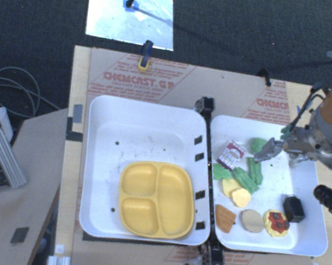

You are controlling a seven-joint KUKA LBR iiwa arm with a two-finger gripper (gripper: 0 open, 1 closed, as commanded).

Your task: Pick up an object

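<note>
Gripper [268, 151] over right bin [315, 239], finger state cannot tell. Green toy [249, 176] just below-left of it, snack packet [231, 155] to its left. Suggest descending straight onto green piece, avoiding the neighbouring yellow piece [239, 196]

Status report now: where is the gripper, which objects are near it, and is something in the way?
Gripper low in right bin, at the green leafy pieces. Nothing visibly held. Red-white packet and yellow pieces crowd close by.

Dark carpet [36, 15] lay around the bench. A shiny metal sheet [132, 8] sat on it at top. Grey cables [14, 88] coiled at left.
</note>
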